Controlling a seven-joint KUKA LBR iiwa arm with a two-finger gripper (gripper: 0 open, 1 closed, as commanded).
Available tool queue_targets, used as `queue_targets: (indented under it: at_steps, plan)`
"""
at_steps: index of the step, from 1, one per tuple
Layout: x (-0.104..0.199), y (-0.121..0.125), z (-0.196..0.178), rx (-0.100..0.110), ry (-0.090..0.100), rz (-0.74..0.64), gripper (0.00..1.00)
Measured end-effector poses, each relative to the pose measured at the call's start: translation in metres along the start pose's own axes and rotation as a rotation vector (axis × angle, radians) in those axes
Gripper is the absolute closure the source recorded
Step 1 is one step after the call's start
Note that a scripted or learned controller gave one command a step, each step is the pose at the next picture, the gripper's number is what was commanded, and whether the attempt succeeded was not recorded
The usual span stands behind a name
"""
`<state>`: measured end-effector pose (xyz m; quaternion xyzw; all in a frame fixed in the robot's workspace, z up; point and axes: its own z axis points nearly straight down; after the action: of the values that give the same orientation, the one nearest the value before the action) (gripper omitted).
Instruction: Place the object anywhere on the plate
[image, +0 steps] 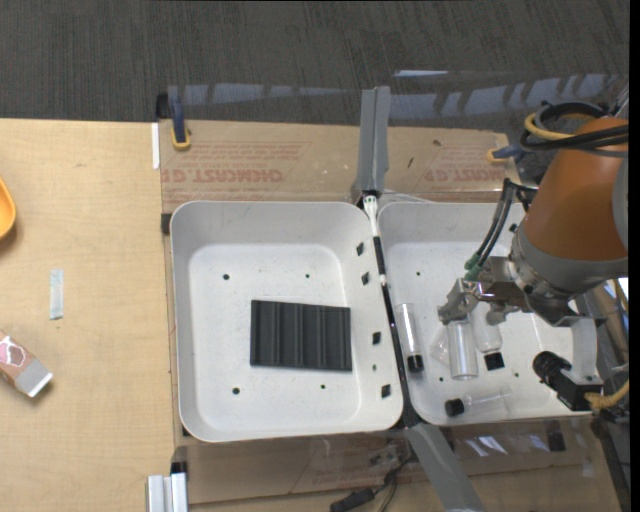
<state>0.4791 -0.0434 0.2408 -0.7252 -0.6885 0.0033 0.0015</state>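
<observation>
The plate (300, 335) is a dark grey ribbed rectangle lying flat in the middle of the left bin (200, 300). My gripper (463, 318) hangs over the middle of the right bin (430, 250), well to the right of the plate, under the orange wrist band. A pale clear cylinder (461, 355) sits directly below the gripper; whether they touch I cannot tell. Left of it lies a thin clear tube with a black end (410, 338). A small black block (492, 361) and a small black piece (455, 407) rest nearby on the bin floor.
A raised divider (385, 300) separates the two bins. A clear flat item (492, 400) lies near the right bin's front wall. On the wooden bench to the left are a small grey strip (56, 294) and a pink-and-grey item (22, 366). Cables hang by the arm.
</observation>
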Motion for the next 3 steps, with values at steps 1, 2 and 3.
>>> queue_targets:
  at_steps: [1,2,3]
  plan:
    - [0.056,0.035,0.008,0.001,-0.002,0.079,1.0]
    - [0.124,-0.002,0.03,0.003,-0.003,0.406,1.0]
    - [0.184,0.015,0.016,0.001,-0.004,0.347,1.0]
